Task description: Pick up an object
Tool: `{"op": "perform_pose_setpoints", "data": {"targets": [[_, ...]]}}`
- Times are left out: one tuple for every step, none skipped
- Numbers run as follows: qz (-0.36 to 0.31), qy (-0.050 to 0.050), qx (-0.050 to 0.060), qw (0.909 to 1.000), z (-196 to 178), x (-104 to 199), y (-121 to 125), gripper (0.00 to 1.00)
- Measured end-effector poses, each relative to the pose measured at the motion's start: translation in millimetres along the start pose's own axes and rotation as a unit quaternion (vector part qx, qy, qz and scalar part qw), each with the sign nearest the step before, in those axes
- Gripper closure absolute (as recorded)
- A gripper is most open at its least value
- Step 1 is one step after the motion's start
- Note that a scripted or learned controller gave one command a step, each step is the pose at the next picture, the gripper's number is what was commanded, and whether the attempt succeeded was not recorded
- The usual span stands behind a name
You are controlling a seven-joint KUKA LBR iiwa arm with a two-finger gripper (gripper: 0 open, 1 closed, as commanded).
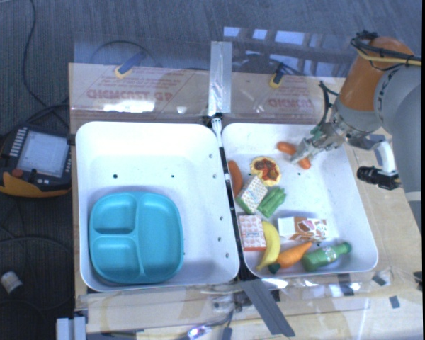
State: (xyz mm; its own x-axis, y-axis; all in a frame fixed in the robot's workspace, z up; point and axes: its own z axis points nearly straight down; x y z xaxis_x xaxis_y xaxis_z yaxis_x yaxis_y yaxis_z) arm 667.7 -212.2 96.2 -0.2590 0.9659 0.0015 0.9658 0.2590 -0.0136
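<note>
My gripper point(308, 149) hangs low in the far part of the right bin point(354, 190), on the grey arm with its orange band point(368, 76). A small orange piece point(286, 147) lies just to its left and another orange piece point(304, 163) just below it. Whether either one is touched I cannot tell. Nearer the middle lie a round pizza-like toy point(265, 167), a patterned packet point(253, 192) and a green vegetable point(272, 201).
The front of the right bin holds a banana point(270, 243), a carrot point(292, 255), a green bottle point(326, 255), and two small boxes point(302, 227). An orange sausage point(234, 176) lies along the divider. The left bin point(149, 154) holds a teal divided plate point(136, 236).
</note>
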Motion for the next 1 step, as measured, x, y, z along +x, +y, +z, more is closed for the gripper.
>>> {"op": "perform_pose_setpoints", "data": {"targets": [[0.099,0.0,-0.006,0.9951,-87.0,43.6,-20.2,1.0]]}}
